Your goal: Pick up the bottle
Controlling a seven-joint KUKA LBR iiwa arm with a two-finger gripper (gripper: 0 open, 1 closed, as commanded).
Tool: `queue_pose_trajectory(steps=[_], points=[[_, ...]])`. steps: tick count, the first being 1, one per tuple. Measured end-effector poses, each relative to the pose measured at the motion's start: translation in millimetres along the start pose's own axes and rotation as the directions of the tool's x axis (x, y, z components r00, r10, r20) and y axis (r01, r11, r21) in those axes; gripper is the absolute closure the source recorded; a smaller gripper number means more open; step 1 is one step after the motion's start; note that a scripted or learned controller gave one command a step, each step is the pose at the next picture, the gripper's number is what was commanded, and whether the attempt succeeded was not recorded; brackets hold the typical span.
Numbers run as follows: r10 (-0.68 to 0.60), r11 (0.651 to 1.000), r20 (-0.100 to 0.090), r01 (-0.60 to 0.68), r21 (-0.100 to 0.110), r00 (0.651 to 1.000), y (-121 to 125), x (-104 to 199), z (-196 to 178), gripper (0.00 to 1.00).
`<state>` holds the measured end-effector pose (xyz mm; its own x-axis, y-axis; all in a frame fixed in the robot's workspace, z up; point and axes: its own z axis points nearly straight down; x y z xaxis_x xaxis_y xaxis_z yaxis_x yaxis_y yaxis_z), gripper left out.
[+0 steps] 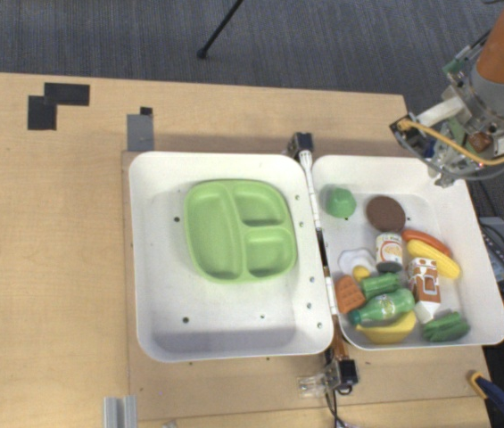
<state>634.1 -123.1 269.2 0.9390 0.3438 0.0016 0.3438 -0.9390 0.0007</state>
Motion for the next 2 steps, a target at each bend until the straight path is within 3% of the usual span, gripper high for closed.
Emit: queue_pose_trajectory(steps=[1,2], points=[[-0.029,1.000,0.000,0.029,-0.001,1.000,58,-42,-63,1.00],[0.144,0.990,0.002,-0.144,0.002,0.990,9,-38,-51,1.00]])
